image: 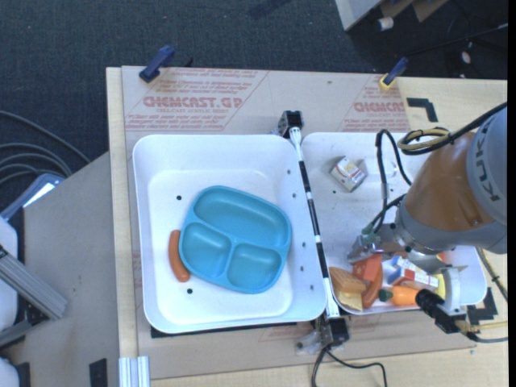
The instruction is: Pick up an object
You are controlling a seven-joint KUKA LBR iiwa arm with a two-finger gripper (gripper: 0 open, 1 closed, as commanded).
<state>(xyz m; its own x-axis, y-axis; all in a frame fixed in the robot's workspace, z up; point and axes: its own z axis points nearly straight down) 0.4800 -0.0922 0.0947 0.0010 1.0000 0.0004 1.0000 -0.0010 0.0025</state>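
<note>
My gripper [367,247] hangs low over the front half of the right bin [322,156], under the grey and orange arm. It sits right above a heap of toy food: a red-orange piece [372,272], a tan bread-like piece [345,283] and an orange carrot [403,296]. The arm hides part of the heap. A small beige cube [348,172] lies alone at the back of the same bin. In the left bin [149,216] rests a blue divided plate [235,238], with an orange sausage [176,256] beside its left edge.
A black divider rail [306,200] runs between the two bins. Blue and yellow clamps [156,63] hold the cardboard sheet at the bench's back. Cables loop over the arm near the right bin's back right corner [419,139].
</note>
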